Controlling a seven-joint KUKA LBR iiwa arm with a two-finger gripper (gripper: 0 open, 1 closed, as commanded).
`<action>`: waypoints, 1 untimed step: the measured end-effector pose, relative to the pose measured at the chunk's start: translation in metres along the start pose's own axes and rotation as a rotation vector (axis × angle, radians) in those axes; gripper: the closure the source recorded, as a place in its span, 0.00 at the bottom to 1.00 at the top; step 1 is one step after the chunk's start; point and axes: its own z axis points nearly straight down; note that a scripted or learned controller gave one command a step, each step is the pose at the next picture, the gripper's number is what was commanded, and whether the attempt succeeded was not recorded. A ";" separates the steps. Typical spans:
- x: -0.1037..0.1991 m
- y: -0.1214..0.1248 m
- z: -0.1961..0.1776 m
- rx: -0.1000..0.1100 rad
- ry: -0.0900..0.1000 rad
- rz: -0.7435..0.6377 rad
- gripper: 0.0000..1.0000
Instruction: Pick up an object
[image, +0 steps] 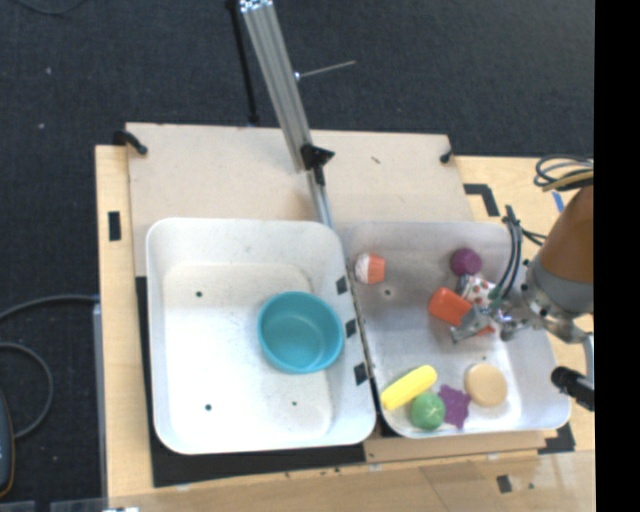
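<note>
Tabletop (230, 180): light wood board, carrying two shallow white bins side by side.

Left bin (180, 260): holds one teal bowl (300, 332), upright, right of centre, near the wall shared with the other bin.

Metal rail (285, 95): slants down from the top edge to the gap between the bins.

Right bin (420, 250): holds several small objects.
- Orange-and-white ball (370, 268), near the upper left corner.
- Yellow cylinder (409, 386), tilted, near the front edge, touching a green ball (427, 411).
- Purple star-shaped piece (456, 405), just beside the green ball.
- Orange block (449, 305), mid-bin.
- Purple ball (465, 262), toward the back wall.
- Tan disc (487, 384), lying flat, front right.

End effector (480, 325): low in the right bin, just beside the orange block; whether it is apart or together cannot be told.

Arm (568, 255): grey with orange band, at the right bin's right side.
</note>
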 end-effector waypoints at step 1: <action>-0.002 0.000 0.021 -0.003 -0.002 0.002 0.00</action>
